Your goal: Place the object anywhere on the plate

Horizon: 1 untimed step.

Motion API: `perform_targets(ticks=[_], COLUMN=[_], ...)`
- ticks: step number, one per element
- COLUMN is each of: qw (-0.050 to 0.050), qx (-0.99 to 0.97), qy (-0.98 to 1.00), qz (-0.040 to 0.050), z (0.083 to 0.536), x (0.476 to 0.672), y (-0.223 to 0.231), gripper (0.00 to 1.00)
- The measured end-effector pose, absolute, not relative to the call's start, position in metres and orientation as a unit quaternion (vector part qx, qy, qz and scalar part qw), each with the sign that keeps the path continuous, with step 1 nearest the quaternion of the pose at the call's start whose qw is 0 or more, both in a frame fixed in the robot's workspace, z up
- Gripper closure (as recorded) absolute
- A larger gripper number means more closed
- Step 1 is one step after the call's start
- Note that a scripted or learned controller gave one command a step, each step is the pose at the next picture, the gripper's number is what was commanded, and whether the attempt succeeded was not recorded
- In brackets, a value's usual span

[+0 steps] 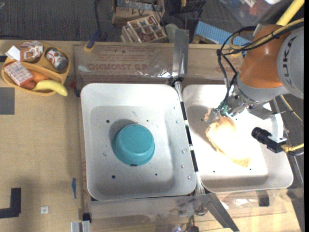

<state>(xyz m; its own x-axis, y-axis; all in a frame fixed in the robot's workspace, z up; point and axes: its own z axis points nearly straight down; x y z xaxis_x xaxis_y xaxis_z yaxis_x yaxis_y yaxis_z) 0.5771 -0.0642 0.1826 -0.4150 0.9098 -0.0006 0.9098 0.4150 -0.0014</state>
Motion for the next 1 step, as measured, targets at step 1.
perform_targets(ticks=[1], qw=[-0.001], qx=[-0.542], qy=[-0.841], qz=[0.0001], z=[0.2229], x=[0.5785], y=[-0.0651], gripper=[1.0])
